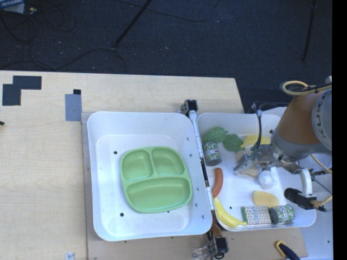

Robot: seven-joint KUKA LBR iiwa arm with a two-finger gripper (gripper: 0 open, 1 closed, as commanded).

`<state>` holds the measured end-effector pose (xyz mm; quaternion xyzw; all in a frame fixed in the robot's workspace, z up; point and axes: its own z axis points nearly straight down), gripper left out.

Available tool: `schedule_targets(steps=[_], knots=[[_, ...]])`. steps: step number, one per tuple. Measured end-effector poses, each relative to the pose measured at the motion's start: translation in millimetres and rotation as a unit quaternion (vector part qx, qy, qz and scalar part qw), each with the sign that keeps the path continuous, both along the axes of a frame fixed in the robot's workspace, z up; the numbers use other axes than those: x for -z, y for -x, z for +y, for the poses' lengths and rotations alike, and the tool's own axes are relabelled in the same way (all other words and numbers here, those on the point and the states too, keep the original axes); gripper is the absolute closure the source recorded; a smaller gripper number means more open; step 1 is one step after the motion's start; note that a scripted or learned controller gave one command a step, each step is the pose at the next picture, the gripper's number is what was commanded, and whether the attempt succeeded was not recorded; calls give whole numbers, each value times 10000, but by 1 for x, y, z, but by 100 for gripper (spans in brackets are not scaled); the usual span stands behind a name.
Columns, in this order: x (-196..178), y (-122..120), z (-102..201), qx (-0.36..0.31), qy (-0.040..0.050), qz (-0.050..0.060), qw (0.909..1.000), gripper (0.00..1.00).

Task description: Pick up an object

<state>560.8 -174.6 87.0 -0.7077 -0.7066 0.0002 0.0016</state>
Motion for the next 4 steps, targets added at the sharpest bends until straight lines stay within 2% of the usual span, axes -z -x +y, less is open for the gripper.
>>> schedule_targets(steps=[1,2,3,4], knots=[[0,85,-32,7,2,-1,10000,0],[-33,-13,-6,-13,0,20,10000,0],[-3,-86,-21,-26,-5,-24,10000,0],[-2,-86,-34,-24,-43,1,10000,0]])
